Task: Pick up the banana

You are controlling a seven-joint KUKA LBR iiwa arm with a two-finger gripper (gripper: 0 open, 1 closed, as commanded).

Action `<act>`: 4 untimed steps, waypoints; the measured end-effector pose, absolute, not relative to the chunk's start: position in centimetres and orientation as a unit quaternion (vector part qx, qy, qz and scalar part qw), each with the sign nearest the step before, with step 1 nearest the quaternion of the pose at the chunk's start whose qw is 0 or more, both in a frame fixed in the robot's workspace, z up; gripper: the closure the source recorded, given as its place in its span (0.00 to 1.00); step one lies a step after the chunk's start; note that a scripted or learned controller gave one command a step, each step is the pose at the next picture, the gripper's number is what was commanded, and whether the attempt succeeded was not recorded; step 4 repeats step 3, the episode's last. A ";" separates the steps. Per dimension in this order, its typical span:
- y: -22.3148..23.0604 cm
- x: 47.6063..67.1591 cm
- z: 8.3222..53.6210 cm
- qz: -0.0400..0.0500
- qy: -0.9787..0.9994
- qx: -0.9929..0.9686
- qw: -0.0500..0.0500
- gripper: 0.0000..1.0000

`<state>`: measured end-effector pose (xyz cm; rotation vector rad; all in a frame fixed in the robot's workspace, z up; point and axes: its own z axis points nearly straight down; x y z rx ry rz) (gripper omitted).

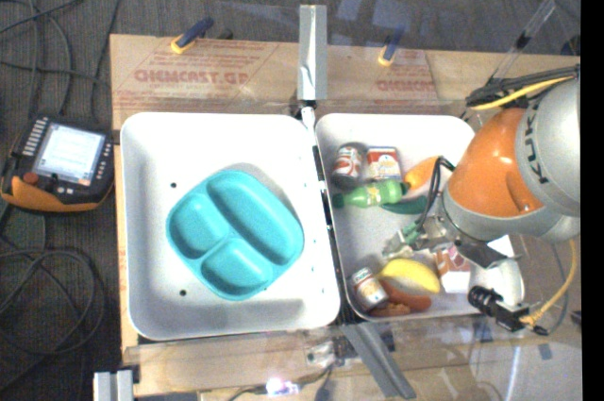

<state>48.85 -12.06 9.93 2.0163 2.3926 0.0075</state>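
The banana (412,275) is a short yellow piece lying near the front of the right bin (332,229), on top of a brown sausage-like item (408,301). My gripper (413,239) hangs low in that bin, just behind and above the banana, under the grey and orange wrist (500,177). Nothing visibly sits in the gripper.
The right bin also holds a small can (348,161), a red and white box (383,163), a green bottle (373,195), an orange item (422,171) and a small jar (366,287). A teal divided plate (236,232) lies in the left bin (142,201).
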 end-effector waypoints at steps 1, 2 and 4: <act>-12.0 48.8 9.9 0.003 0.765 0.644 0.006 0.00; -12.0 48.8 10.7 0.002 0.765 0.644 0.005 1.00; -11.9 48.8 10.7 0.002 0.765 0.644 0.005 0.00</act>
